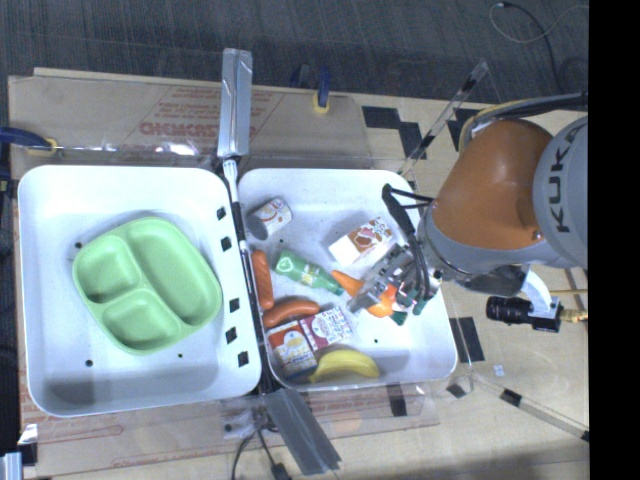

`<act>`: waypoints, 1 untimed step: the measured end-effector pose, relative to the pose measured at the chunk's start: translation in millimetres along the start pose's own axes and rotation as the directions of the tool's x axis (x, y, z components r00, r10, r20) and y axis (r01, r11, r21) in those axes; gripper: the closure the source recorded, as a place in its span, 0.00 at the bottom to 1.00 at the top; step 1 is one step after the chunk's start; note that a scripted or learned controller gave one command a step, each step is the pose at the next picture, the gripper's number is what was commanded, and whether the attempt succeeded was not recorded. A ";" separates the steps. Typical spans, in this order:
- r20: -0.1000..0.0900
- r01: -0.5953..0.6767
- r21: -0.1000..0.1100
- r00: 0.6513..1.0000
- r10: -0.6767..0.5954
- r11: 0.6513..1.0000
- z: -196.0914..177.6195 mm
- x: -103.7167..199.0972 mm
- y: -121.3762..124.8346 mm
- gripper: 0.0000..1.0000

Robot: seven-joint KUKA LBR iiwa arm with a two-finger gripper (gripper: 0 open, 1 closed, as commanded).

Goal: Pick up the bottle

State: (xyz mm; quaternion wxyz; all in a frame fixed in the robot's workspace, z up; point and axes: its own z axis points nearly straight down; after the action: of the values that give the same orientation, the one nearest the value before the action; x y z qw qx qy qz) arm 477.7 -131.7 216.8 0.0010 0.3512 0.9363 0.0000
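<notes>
Camera view: the arm's hand point(398, 286) hangs low over the right bin point(305, 183), among toy groceries, with the carrot point(358, 290) just at its tips. Whether it is clenched or released cannot be told from above. The green bottle point(308, 272) lies flat near the bin's middle, just to the hand's left in this view, beyond the carrot, its long axis slanting from upper left to lower right. A reach for it would likely mean shifting left. The green plate point(147, 281) sits in the left bin point(40, 368).
</notes>
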 end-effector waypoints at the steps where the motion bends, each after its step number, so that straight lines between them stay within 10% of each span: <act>1: 0.001 0.360 0.000 0.933 -0.360 0.933 3.9 -20.2 -23.7 1.00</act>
State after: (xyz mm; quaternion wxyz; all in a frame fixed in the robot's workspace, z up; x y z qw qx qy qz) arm 477.3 -162.8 212.9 0.0016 0.1736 0.9848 -0.0005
